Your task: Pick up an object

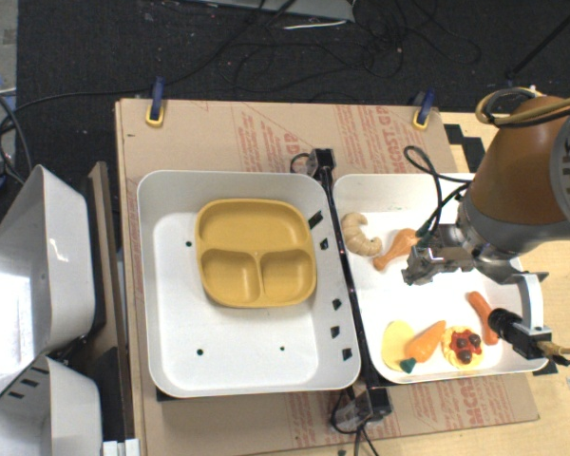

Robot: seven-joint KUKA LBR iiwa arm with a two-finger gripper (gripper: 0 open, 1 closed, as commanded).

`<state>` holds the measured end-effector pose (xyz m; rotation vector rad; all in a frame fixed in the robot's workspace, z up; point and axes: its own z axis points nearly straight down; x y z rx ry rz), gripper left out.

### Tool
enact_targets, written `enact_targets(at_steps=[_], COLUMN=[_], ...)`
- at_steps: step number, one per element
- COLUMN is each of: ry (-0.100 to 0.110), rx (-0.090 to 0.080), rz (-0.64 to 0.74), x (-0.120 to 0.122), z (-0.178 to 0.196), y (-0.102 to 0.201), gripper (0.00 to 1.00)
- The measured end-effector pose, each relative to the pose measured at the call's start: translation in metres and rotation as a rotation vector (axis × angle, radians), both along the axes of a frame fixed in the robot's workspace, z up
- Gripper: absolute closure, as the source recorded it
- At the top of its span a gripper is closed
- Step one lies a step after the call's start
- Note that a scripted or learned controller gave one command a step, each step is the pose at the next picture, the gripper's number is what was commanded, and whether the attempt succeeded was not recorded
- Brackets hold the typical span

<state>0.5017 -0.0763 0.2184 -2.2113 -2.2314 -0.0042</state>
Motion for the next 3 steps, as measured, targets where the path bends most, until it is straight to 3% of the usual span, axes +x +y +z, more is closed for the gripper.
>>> enact_targets(at_steps=[3], ry=[0.004], rx=[0.000], rz=[0.000], x=[-0.020], z=[0.009], y=[0.153], gripper=[1.00])
